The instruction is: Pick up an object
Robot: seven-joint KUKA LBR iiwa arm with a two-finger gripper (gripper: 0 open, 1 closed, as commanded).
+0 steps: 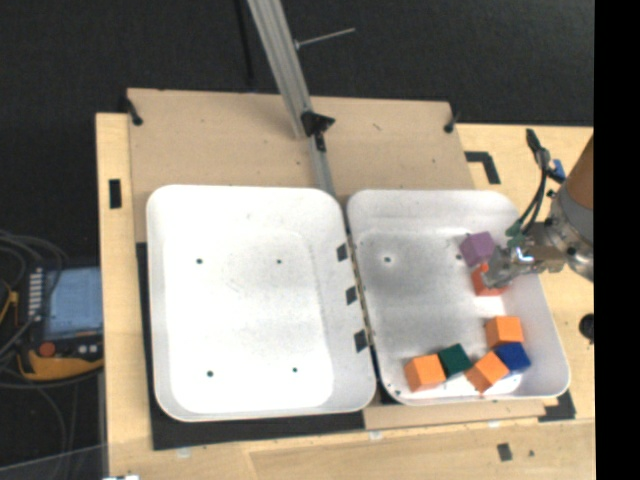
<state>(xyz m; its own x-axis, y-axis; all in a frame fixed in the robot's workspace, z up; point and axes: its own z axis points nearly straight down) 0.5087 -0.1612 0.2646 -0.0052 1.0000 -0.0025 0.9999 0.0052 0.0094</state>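
Gripper point(503, 265) is down in the right bin point(420, 218), just over a red block point(487, 286) beside the purple block point(478, 247). Fingers are a blur, so whether they're apart or together, I cannot tell. Orange, green and blue blocks point(470, 360) cluster at the near edge.

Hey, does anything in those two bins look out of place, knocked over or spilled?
Nothing looks spilled or damaged. All the blocks sit in the right bin: a purple block and a red block by the gripper, the rest clustered loosely at odd angles along the near edge, like the green block.
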